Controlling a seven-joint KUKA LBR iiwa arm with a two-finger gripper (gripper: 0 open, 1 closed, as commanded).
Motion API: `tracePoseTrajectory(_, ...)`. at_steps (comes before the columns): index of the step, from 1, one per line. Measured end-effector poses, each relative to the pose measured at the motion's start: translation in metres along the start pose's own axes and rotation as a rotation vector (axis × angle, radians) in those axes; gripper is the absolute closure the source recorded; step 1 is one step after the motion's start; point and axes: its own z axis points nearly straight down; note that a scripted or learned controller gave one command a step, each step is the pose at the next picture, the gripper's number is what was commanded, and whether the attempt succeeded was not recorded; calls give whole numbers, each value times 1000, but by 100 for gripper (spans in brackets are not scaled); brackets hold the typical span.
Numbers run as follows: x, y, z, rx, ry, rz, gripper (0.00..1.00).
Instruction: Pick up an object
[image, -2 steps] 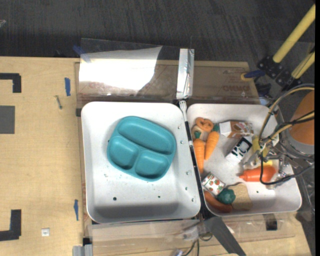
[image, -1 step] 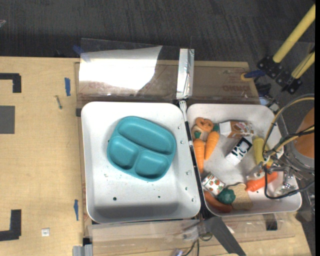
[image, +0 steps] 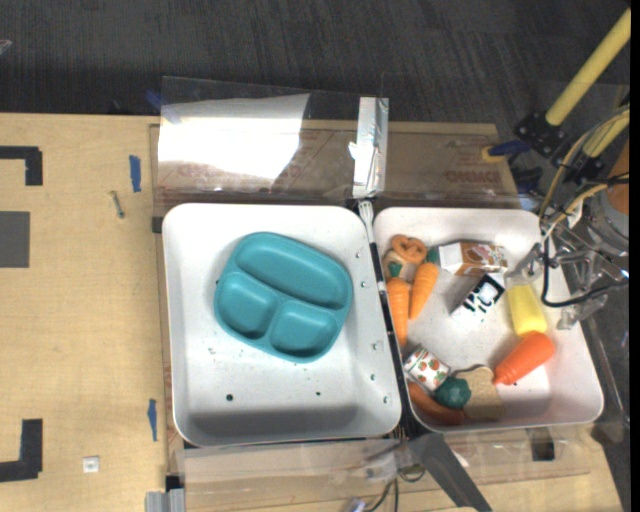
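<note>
The right edge cuts off most of the arm (image: 612, 215): only a grey, metallic tangle with looping black cables shows over the right rim of the right bin (image: 585, 405). What appears to be the gripper (image: 565, 270) is a blur of thin metal parts there, and whether it is open or closed cannot be told. It sits low at the bin's far right side, above the wall rather than over the middle of the bin, and nothing can be seen held in it. The objects to pick all lie in the right bin. Nearest the gripper is a yellow block (image: 527, 308), just to its left and apart from it, with an orange bottle-shaped toy (image: 525, 358) lying tilted right below the block. A black-and-white item (image: 483, 295) lies just left of the yellow block; its printing is too small to read. Two toy carrots (image: 400, 305) lie along the left wall, a small brown-and-white box (image: 480, 257) rests near the far wall, and a crowded cluster (image: 450, 385) at the near left corner includes a spotted white piece, something dark green and a tan piece, overlapping so that their outlines are hard to separate. The left bin (image: 180, 300) holds a teal divided plate (image: 285, 295), upside up and slightly turned. Both bins rest on the wooden table (image: 70, 300), with a clear plastic sheet (image: 235, 140) behind them.
</note>
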Motion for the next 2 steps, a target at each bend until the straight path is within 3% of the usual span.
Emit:
tracePoseTrajectory(1,40,38,83,-4,1,-145,0)
tracePoseTrajectory(2,37,38,76,-4,-3,-144,100)
